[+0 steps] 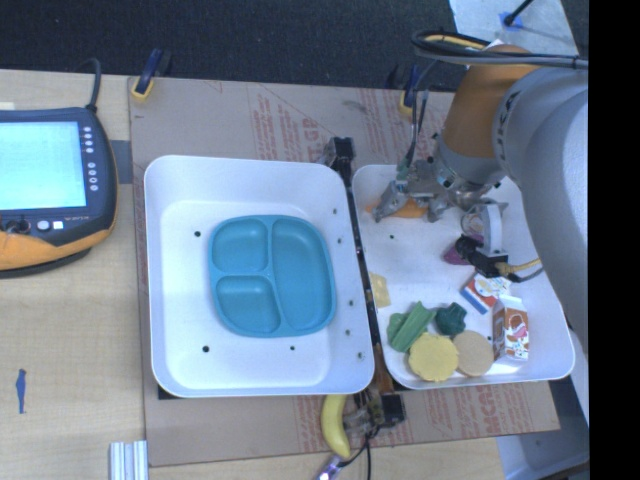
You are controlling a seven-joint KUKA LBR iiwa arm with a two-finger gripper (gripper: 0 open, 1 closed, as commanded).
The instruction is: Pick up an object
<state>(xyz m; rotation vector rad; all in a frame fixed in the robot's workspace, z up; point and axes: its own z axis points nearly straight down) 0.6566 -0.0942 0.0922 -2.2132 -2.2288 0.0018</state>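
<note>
Gripper (420, 200) low at far end of right bin (420, 258) — jaw state can't tell.
Orange object (388, 206) touching gripper's left; blue divided plate (272, 274) in left bin (170, 298).

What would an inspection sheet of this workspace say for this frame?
Surface: cardboard-covered bench bearing two white bins.
Job's things: right bin holds toy food, including a yellow disc, a tan disc, green pieces and a small carton.
Clutter: blue divided plate in left bin; banana on the bench's near edge.
Hand: hand low over the right bin's far end, by an orange piece.
Cables: cable looping above the arm.
Surroundings: teach pendant on the left.
</note>
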